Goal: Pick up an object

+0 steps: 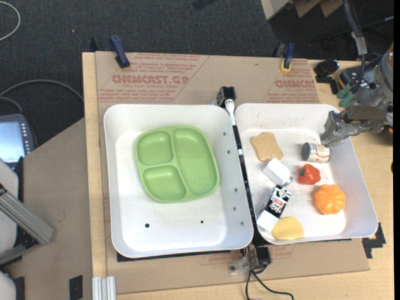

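The right bin (350, 230) holds several small objects: a tan bread slice (267, 146), a white block (277, 170), a small can lying on its side (315, 152), a red pepper (308, 174), an orange pumpkin (329, 199), a black-and-white carton (277, 204) and a yellow lemon (287, 229). My gripper (332, 132) hangs over the bin's upper right part, just up and to the right of the can. Nothing shows in its grasp.
In the left bin (119, 217) lies a green divided plate (177, 164). A black hinge strip (240, 167) runs between the bins. Both bins rest on a cardboard sheet (187, 74) held by clamps at the far edge.
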Action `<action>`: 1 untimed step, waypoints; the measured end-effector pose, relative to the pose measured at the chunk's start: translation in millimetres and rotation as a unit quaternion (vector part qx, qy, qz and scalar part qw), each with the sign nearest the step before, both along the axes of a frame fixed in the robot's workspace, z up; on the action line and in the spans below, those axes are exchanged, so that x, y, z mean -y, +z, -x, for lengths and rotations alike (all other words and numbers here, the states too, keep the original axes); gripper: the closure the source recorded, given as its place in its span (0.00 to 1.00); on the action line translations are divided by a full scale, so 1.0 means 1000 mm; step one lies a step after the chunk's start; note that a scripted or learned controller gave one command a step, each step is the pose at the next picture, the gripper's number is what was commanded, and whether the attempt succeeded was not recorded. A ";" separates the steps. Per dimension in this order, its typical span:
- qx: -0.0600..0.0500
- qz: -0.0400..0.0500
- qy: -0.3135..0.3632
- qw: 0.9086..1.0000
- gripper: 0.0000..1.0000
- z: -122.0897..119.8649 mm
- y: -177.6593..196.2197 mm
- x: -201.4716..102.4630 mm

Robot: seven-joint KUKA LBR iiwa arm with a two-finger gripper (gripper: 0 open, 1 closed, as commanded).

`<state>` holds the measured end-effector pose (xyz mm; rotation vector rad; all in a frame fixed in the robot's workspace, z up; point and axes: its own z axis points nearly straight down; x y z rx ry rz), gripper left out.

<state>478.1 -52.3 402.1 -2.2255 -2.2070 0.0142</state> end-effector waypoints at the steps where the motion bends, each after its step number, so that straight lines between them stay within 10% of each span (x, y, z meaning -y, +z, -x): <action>1: 0.015 -0.002 0.008 1.000 1.00 -0.002 0.141 -0.069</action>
